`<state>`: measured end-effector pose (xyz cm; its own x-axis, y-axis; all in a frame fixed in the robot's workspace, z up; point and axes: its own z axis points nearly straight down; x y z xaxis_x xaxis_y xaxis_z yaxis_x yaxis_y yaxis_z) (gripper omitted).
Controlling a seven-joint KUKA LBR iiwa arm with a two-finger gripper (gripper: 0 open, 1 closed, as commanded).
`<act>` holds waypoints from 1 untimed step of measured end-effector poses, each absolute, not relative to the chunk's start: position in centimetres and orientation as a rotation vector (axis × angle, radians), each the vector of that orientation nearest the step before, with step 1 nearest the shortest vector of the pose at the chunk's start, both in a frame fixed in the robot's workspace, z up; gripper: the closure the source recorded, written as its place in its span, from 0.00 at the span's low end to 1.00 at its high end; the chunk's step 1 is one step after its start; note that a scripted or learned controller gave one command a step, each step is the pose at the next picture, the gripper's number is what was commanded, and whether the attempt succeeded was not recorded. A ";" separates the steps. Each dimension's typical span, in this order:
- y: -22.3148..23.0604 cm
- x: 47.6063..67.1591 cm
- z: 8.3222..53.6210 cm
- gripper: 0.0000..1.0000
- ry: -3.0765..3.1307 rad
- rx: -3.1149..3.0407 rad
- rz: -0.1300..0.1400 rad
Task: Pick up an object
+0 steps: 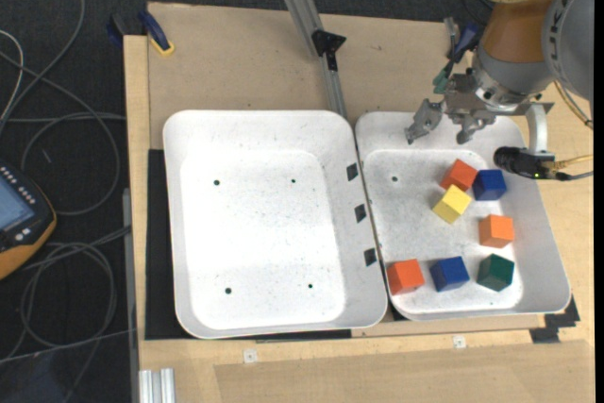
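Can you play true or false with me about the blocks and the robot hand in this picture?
1. All the blocks are in the right bin. True.
2. There are two yellow blocks. False: there is just one yellow block.
3. The gripper is holding a block. False: nothing is between its fingers, which are spread open above the far end of the right bin.
4. The green block sits next to a blue block. True.
5. The left bin has a red block in it. False: the blocks are all in the right bin.
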<state>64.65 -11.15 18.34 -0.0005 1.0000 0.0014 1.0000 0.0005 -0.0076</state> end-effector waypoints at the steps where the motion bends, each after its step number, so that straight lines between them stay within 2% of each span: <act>1: -11.3 63.7 12.3 0.00 -2.216 -2.217 0.008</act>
<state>63.74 -11.33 12.35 0.0002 1.0000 0.0015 1.0000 -0.0002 -0.0085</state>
